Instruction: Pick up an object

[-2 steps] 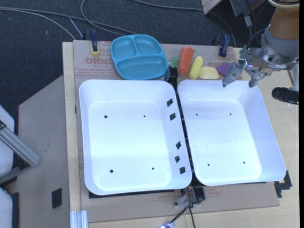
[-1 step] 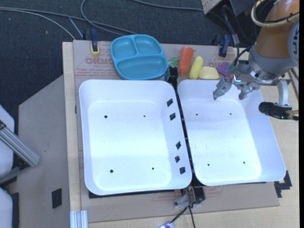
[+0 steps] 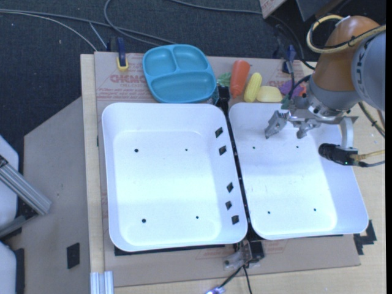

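My two-finger gripper (image 3: 286, 128) hangs over the upper part of the right shallow white plastic bin (image 3: 306, 216), in the right half of the frame. Its fingers are spread apart, with nothing between them. Above it, my grey wrist and the orange band (image 3: 340, 57) rise toward the upper right corner.

The candidate objects lie outside the bins, along the top edge of the bench, just beyond the right bin's upper rim: an orange carrot-shaped toy (image 3: 239, 78), a yellow corn-shaped toy (image 3: 253, 86) beside it, and a pale yellow rounded piece (image 3: 269, 94) nearest my gripper. Something green (image 3: 223, 79) shows left of the carrot; I cannot tell what it is.

A blue divided plastic plate (image 3: 178, 72) rests on the brown cardboard sheet (image 3: 131, 80) above the left shallow white plastic bin (image 3: 171, 182). A black cylindrical fitting (image 3: 335, 153) sits over the right bin's right side, below my wrist.
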Tool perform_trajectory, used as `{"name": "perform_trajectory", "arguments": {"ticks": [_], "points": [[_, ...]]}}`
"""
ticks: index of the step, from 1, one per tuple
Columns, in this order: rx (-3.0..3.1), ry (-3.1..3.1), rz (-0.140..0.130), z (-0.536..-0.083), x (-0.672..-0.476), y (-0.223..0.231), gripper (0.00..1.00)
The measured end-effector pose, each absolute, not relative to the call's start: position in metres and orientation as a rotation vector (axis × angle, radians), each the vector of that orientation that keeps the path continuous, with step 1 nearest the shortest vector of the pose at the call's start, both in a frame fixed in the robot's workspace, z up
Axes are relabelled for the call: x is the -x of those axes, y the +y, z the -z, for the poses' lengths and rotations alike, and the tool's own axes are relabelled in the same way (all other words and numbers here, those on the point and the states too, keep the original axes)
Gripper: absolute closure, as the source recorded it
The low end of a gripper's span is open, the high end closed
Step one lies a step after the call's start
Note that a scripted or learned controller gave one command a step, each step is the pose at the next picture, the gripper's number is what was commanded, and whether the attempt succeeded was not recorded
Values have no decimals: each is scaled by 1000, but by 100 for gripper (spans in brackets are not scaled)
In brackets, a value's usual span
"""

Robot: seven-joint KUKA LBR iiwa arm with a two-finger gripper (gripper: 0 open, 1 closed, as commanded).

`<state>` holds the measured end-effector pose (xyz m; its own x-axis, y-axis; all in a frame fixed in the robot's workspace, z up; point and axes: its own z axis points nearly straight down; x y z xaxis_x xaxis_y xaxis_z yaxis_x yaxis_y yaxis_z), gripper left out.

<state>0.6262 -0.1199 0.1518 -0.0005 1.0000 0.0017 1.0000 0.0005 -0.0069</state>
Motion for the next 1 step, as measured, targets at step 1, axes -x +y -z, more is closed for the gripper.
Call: {"name": "perform_trajectory", "arguments": {"ticks": [1], "points": [[2218, -2217, -6, -94, -628, -128, 0]]}}
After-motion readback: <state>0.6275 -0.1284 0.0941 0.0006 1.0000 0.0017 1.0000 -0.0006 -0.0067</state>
